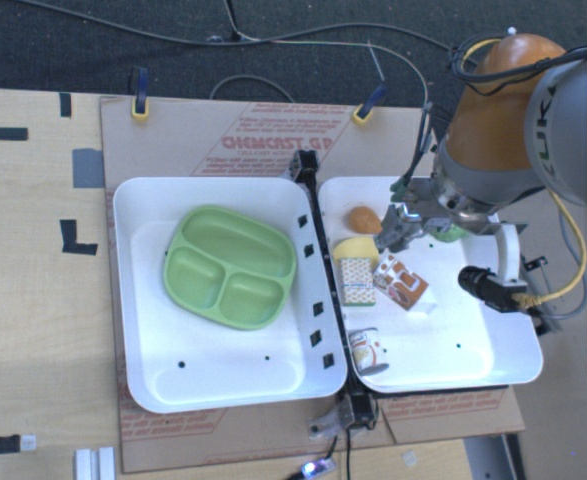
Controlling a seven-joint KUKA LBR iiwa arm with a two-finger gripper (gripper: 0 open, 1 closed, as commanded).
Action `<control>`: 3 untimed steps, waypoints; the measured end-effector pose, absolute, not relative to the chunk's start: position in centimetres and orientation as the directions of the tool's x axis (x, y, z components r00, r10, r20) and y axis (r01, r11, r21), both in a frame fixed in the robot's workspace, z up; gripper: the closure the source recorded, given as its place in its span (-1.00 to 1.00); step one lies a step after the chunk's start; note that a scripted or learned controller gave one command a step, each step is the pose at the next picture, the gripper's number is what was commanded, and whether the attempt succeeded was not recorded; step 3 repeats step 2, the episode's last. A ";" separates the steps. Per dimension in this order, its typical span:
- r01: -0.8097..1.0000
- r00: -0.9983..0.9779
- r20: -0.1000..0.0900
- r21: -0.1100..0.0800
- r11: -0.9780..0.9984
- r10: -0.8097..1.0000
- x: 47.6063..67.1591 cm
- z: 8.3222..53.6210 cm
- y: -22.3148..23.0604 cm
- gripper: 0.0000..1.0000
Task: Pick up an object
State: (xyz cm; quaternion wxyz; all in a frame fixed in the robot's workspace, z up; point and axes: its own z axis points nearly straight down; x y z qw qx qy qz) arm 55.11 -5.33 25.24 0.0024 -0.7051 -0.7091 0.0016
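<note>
- The arm point(503, 98), grey with an orange band, reaches over the right bin point(473, 363) from 3 o'clock.
- Its hand point(401, 230) hangs low over that bin's upper part; whether it is apart or together, I cannot tell.
- Just at 10 o'clock of the hand lies a small orange object point(364, 219).
- At 7 o'clock of the hand lies a yellow-topped packet point(356, 268), and beside it, at 6 o'clock of the hand, a brown-and-white wrapper point(403, 286).
- A small printed cup point(367, 351) lies near the bin's 6 o'clock edge, well apart from the hand.
- A green item point(451, 234) peeks out under the wrist.
- The left bin point(213, 383) holds a green divided tray point(231, 266).
- Both bins rest on a cardboard sheet point(263, 138) on the desk point(23, 298).
</note>
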 end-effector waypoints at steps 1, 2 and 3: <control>1.000 -0.008 0.001 -0.003 0.008 1.000 55.3 25.4 0.2 1.00; 1.000 -0.008 0.000 -0.007 0.008 1.000 55.4 23.8 6.5 1.00; 1.000 -0.008 0.000 -0.007 0.008 1.000 55.4 23.8 6.5 1.00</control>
